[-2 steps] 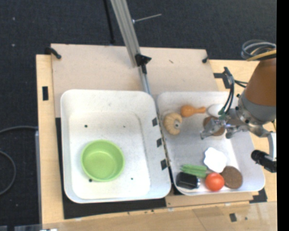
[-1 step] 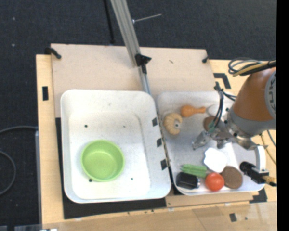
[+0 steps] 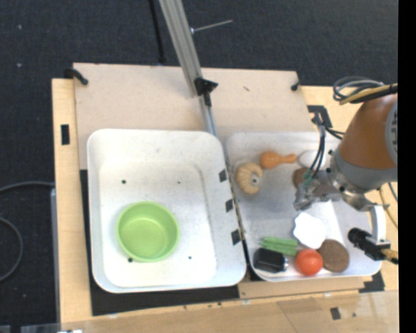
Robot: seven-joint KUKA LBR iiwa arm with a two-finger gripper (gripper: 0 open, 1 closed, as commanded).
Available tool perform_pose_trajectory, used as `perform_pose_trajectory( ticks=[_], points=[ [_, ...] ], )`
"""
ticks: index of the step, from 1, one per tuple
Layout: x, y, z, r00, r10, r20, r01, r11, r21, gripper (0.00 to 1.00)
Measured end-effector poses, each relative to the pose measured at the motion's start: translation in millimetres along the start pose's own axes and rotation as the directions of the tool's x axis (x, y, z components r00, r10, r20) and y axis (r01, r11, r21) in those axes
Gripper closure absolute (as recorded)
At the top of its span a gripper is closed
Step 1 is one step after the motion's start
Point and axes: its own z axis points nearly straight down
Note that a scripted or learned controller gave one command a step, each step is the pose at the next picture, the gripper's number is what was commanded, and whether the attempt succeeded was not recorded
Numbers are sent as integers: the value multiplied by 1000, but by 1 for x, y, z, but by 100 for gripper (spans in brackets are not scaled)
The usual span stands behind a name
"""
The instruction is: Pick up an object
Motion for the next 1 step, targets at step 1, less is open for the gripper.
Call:
perform_pose_trajectory(
  ticks=[1],
  points=[
    [1, -6, -47, 1000, -7, 1, 7, 1000, 1, 100]
  ],
)
